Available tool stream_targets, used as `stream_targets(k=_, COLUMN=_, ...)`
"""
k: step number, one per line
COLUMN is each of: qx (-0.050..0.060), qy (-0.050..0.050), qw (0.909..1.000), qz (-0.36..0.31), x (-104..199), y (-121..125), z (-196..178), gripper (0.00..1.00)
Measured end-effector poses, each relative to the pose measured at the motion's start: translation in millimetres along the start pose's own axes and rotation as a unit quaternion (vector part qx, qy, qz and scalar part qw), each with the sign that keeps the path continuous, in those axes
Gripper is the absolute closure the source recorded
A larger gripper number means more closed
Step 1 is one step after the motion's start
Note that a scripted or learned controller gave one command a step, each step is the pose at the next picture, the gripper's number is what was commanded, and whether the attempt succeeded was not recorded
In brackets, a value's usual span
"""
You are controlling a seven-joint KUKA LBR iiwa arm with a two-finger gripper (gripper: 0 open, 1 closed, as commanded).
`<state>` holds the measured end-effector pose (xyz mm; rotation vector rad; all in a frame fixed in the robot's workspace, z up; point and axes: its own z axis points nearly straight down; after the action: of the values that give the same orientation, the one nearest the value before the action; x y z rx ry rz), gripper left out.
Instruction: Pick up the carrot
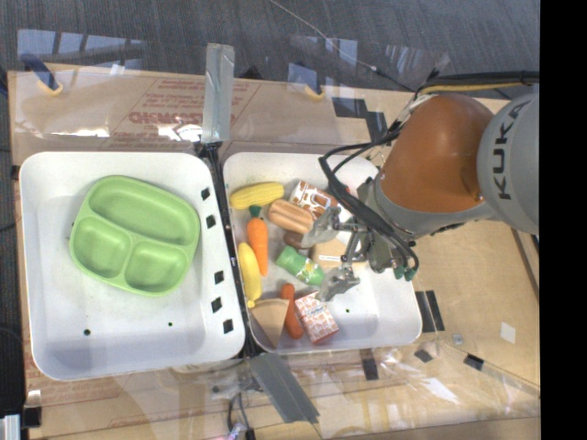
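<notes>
The carrot (258,244) lies in the right bin (394,314) near its left wall, between the corn cob (256,194) and the banana (249,274). The gripper (336,257) hovers mid-bin; I cannot tell the fingers' state. It should shift left and close across the carrot's width, avoiding the hot dog (291,215) beside it.
</notes>
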<state>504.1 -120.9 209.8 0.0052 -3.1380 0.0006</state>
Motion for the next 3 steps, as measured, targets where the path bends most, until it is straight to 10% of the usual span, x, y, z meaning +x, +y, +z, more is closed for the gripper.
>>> stream_targets(k=1, qx=-0.001, qy=0.002, qw=0.9914, qz=0.131, x=-4, y=15, z=92, gripper=0.0)
stream_targets(k=3, qx=0.002, qy=-0.005, qw=0.9943, qz=-0.106, x=-94, y=26, z=109, gripper=0.0)
